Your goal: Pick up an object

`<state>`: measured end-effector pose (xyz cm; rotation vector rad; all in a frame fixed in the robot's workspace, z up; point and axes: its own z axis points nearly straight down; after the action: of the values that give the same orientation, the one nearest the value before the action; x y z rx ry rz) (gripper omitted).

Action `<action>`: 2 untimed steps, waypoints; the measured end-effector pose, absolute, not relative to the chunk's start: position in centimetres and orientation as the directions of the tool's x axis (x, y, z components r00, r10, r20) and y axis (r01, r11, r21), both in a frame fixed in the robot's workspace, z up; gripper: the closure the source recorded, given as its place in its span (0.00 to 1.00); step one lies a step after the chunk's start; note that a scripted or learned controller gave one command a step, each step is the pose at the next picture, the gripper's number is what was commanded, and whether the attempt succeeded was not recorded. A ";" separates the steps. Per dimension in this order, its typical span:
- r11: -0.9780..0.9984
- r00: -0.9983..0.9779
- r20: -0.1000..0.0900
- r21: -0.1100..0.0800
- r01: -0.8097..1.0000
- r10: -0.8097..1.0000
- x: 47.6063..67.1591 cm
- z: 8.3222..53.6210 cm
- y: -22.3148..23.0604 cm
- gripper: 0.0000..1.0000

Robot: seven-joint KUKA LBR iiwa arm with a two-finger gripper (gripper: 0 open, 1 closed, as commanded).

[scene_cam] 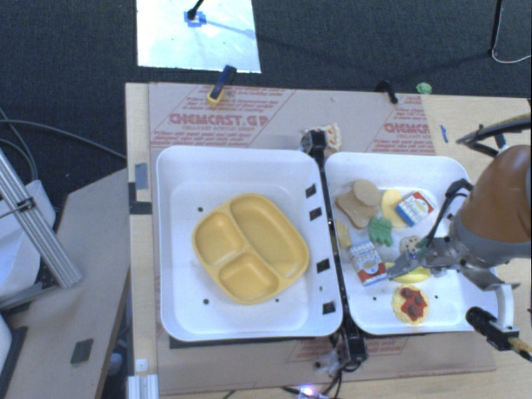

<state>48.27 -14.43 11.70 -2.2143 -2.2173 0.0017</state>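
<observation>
Gripper (405,265): seen low over the right bin, reached in from the right; its dark fingers point leftward, and it cannot be told whether they are spread or closed.
Arm (499,214): grey wrist with an orange band, seen above the right bin's right half.
Right bin (453,166): white and shallow; all the small play-food items are held in it.
Small carton, red and blue (366,261): lain just left of the fingertips, touching or nearly touching them; no grasp on it can be made out.
Yellow piece (413,275): partly covered, right under the fingers.
Cookie (409,243): placed just above the fingers.
Green piece (381,229): found up and to the left of the fingers.
Toast slices (357,203): two brown pieces, farther up and left.
Blue and white carton on a yellow disc (409,208): set well above the fingers.
Round piece with red topping (411,304): lain below the fingers, apart from them.
Left bin (179,173): well to the left of the fingers.
Yellow divided plate (249,246): three compartments, rested in the left bin.
</observation>
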 end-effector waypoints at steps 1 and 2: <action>-0.003 0.003 -0.001 0.000 1.000 1.000 48.6 8.3 -21.0 0.00; 0.012 -0.012 -0.001 0.006 1.000 1.000 54.5 8.5 -12.7 0.00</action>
<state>54.50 -12.74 8.48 -2.2113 -2.2383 -0.0051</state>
